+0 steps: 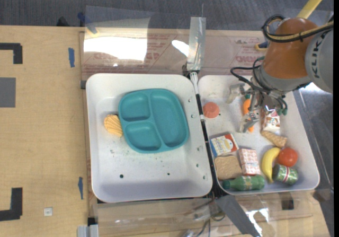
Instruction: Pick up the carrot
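The carrot [246,105] is a thin orange stick lying in the upper middle of the right bin [310,169]; its lower tip shows again a little below. My gripper [253,116] hangs from the orange-banded wrist [286,50], down in the bin right over the carrot and partly covering its middle. Whether the carrot is gripped cannot be made out.
Around the carrot in the right bin lie a red-orange ball [211,110], a small carton [271,122], a milk carton [223,144], crackers [228,166], a banana [268,163], a tomato [288,156], a can [286,174] and a green bottle [243,183]. The left bin [106,177] holds a teal divided plate [153,120] and a yellow shell [113,124].
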Robot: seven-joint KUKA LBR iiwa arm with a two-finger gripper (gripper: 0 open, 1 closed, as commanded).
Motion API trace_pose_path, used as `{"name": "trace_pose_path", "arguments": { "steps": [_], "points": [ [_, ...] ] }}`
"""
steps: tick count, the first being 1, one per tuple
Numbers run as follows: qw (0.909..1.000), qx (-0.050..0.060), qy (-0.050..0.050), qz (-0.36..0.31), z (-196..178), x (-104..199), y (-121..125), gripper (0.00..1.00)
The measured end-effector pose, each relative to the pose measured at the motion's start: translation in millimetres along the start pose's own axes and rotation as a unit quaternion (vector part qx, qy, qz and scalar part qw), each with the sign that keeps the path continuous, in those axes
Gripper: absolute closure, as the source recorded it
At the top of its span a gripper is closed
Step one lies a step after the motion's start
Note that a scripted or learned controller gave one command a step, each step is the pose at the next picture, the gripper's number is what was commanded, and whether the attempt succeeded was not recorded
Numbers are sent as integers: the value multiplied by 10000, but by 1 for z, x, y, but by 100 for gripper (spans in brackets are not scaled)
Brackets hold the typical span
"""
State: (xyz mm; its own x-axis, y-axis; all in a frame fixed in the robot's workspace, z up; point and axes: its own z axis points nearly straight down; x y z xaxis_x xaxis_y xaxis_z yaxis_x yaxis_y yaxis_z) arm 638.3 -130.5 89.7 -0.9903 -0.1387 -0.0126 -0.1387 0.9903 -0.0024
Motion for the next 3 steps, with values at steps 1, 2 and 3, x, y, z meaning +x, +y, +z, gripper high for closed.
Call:
{"name": "trace_pose_path", "arguments": {
  "steps": [1, 2, 3],
  "points": [
    [10000, 4, -26, -12, -12, -2, 1, 100],
    [9967, -1, -34, -808, -103, 7, 58, 100],
    [9847, 4, 5, -1741, -140, 33, -2, 100]
  ]
}}
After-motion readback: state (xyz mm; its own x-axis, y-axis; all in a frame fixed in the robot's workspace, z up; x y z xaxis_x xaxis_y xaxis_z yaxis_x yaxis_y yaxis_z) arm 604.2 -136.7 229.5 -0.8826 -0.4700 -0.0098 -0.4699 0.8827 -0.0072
